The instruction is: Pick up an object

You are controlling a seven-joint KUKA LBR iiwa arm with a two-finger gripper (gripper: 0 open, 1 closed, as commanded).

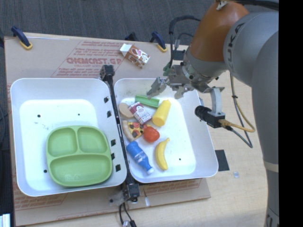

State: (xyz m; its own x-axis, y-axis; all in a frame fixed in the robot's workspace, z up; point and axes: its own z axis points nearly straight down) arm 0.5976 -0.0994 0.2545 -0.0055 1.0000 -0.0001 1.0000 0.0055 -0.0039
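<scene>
Gripper [167,88], fingers spread wide and holding nothing, poised over the right bin [201,141] above the yellow bottle [161,113]; the pick is not yet made.

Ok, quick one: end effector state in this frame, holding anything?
End effector: open, nothing between its fingers, poised over the far end of the right bin above the green stick.

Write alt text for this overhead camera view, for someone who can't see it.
A grey and orange robot arm holds its open gripper above the far end of the right bin, which contains toy food: a banana, tomato, yellow bottle and blue bottle. The left bin holds a green divided plate. A small carton lies on the cardboard behind.
</scene>
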